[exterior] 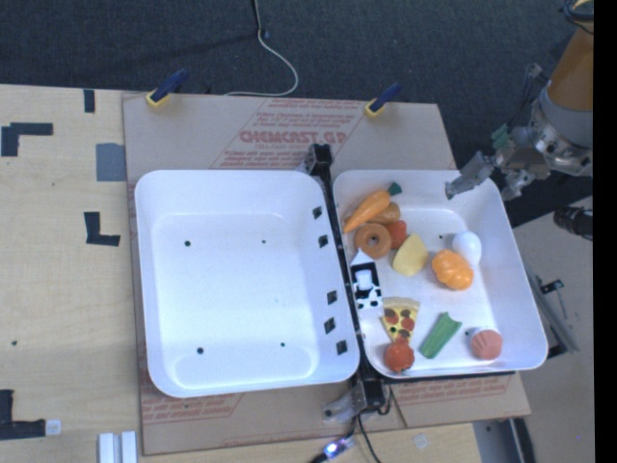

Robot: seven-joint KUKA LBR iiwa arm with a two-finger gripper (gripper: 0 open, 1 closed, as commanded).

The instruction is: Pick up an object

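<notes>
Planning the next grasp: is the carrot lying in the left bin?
No, the carrot lies in the right bin, close to the divider.

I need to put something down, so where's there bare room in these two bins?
The left bin offers its whole white floor. In the right bin, bare floor lies along the far wall between the carrot and the egg. Its near-left corner is crowded, around the pizza slice and tomato.

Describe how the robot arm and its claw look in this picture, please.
The arm is grey with an orange band above the wrist. Below the band sits a metallic grey wrist block with small dark parts. The claw is grey, with two thin fingers. It is too small and blurred for markings or cables to be seen.
</notes>
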